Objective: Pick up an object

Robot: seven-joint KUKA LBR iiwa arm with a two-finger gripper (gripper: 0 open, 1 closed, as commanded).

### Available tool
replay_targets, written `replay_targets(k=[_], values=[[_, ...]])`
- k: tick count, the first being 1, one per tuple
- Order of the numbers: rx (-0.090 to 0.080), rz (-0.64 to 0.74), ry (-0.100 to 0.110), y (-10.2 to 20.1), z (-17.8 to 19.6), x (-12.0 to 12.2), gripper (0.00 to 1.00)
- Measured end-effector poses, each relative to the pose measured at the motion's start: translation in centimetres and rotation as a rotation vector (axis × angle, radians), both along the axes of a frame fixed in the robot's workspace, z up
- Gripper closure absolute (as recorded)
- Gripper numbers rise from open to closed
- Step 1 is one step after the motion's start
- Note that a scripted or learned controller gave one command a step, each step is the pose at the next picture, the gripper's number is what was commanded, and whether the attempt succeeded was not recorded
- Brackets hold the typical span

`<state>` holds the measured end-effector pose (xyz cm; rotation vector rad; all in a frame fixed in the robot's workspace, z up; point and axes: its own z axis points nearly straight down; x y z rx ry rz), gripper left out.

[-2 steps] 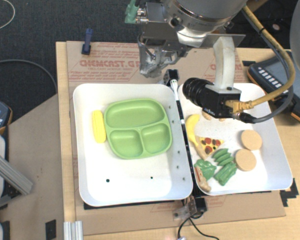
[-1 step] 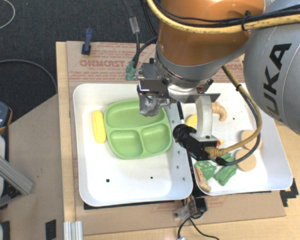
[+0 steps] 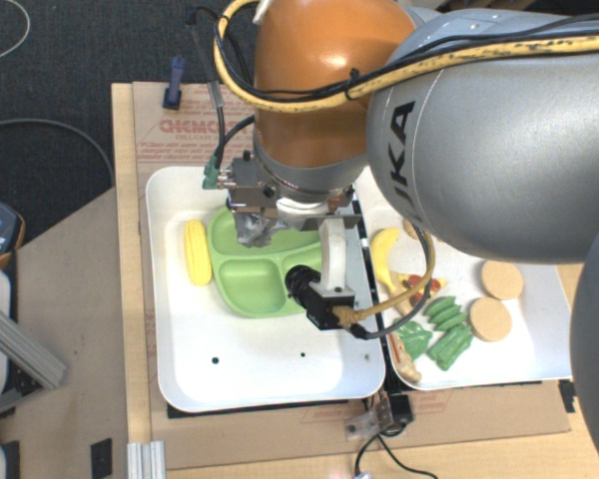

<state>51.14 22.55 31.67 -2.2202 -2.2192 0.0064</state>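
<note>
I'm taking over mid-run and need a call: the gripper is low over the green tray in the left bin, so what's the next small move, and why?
Probably ease straight up a little. The gripper sits over the green divided tray, the wrist hiding its tips, so a grasp can't be confirmed. The yellow corn lies beside the tray, untouched.

Desk with two bins

A brown cardboard-topped desk [image 3: 140,267] with faint red print carries two shallow white plastic bins side by side: the left bin [image 3: 260,367] and the right bin [image 3: 539,357], their inner rims touching. A small blue clip [image 3: 173,83] lies at the desk's far edge.
</note>
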Motion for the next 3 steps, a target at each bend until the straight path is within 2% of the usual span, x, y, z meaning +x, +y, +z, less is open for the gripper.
replay_targets(k=[1, 2, 3], values=[[-0.005, -0.001, 0.011, -0.2, -16.6, -0.5, 1.00], [0.008, 0.001, -0.025, -0.1, 5.5, 5.5, 1.00], [0.001, 0.000, 0.003, -3.3, 4.0, -3.6, 1.00]])
